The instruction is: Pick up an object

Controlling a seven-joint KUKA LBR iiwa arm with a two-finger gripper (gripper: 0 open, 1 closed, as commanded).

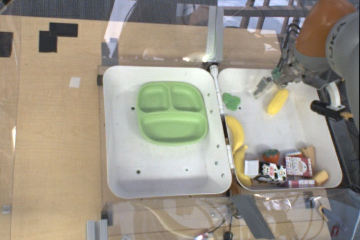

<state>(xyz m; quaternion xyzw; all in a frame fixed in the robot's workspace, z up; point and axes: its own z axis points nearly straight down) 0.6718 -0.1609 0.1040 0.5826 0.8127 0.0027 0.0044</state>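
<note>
Yellow corn (pixel 278 102) | long axis diagonal, upper-right to lower-left

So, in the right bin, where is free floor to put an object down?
Free patches in the right bin: the middle floor between the banana, the corn and the pile of small packages; also the far left corner above the green piece. Crowded: the near edge, and around the claw by the corn.

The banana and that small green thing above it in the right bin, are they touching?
Apart. The camera view shows a strip of white bin floor between the banana and the green piece.
</note>
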